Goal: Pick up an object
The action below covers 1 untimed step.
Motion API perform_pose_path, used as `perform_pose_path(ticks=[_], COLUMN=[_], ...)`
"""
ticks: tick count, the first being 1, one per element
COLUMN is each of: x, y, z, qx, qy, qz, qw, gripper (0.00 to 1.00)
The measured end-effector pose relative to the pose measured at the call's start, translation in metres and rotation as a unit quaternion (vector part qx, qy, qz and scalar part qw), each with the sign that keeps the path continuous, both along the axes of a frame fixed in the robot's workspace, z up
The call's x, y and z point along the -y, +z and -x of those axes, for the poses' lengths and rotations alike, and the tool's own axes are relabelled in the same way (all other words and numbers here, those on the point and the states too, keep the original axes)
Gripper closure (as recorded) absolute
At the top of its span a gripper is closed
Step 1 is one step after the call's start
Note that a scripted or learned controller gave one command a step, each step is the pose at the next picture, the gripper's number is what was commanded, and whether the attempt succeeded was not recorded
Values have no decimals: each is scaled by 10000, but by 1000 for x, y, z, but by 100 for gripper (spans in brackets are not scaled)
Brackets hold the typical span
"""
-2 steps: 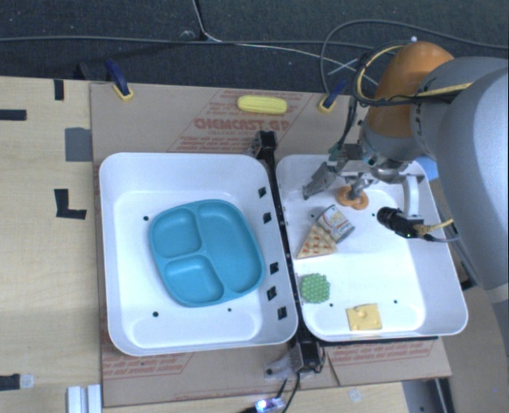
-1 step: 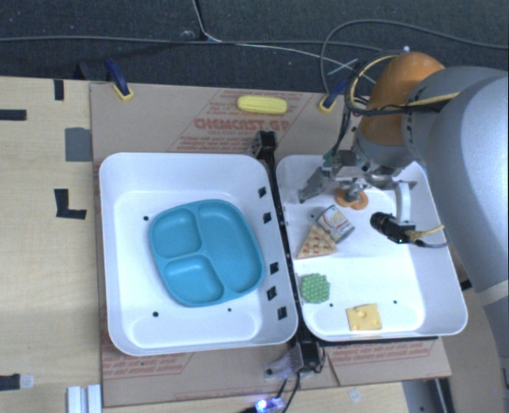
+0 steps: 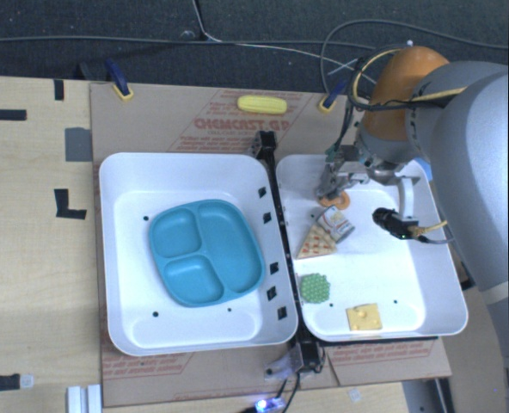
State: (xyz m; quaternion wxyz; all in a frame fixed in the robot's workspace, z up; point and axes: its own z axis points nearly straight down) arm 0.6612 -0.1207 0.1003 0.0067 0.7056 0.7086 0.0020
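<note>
The claw (image 3: 334,188) is low in the right bin (image 3: 426,312). I cannot tell if it is open or shut. A small orange piece (image 3: 340,201) lies just under its tip, touching it or nearly so.

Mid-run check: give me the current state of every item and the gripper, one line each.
Blue three-compartment plastic tray: flat in left white bin.
Tan pizza-slice toy: lying in right white bin.
Green round knobbly toy: resting near that bin's left wall.
Yellow square block: flat near front rim.
Small orange piece: just below the gripper.
Yellow oblong toy: on cardboard, outside bins.
Gripper: lowered into right bin.
</note>
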Motion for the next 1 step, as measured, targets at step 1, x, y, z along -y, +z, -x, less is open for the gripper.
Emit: perform_pose_path(ticks=[1], x=[6], y=[53], z=[6], qx=[-45], qy=[-15], qz=[-31], qw=[10000], gripper=[100])
